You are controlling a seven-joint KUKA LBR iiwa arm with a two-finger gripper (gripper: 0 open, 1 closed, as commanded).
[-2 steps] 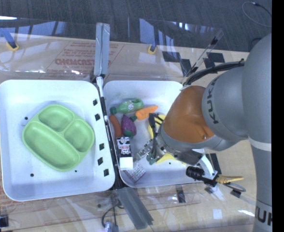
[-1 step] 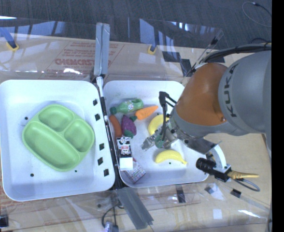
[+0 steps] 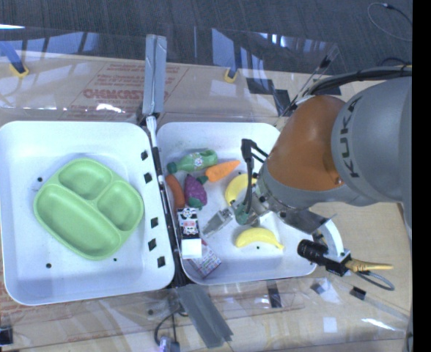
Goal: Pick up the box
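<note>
The box [image 3: 190, 233] is a small white carton with a black-and-white print. It lies along the left wall of the right bin [image 3: 223, 132], near that bin's front. My gripper [image 3: 229, 217] hangs low over the middle of the right bin, a short way to the right of the box and apart from it. The orange-banded wrist [image 3: 307, 152] above it hides the right part of this bin. Nothing shows in the gripper's grasp.
Around the gripper lie a banana [image 3: 258, 237], a yellow fruit [image 3: 236, 188], a carrot [image 3: 223, 171], a purple eggplant [image 3: 195, 191], a red sausage shape [image 3: 174, 189] and a green vegetable [image 3: 193, 160]. A patterned packet [image 3: 209, 263] sits by the box. The left bin holds a green divided plate [image 3: 89, 207].
</note>
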